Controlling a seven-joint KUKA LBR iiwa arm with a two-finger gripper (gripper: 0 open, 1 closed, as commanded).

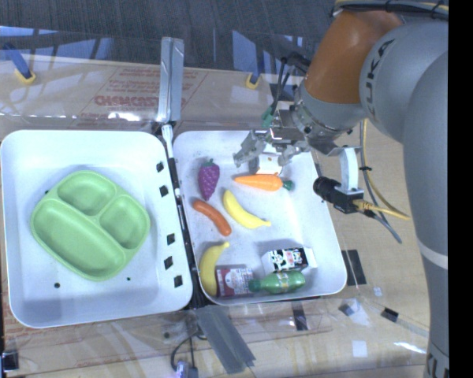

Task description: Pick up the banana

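Yellow curved banana (245,211) | smooth orange carrot (259,182) | metal hand (266,157) open

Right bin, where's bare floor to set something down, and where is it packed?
Right bin: bare floor lies along its right side, between the carrot and the milk carton. A smaller patch sits at the back left, above the grapes. The middle and front are crowded: sausage, two bananas, green bottle. The gripper hangs over the back.

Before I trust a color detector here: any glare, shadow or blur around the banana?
Camera view: the banana is sharp and evenly lit, casting a soft shadow on the right bin; the clear sheet behind the bins shows glare; the gripper looks slightly soft.
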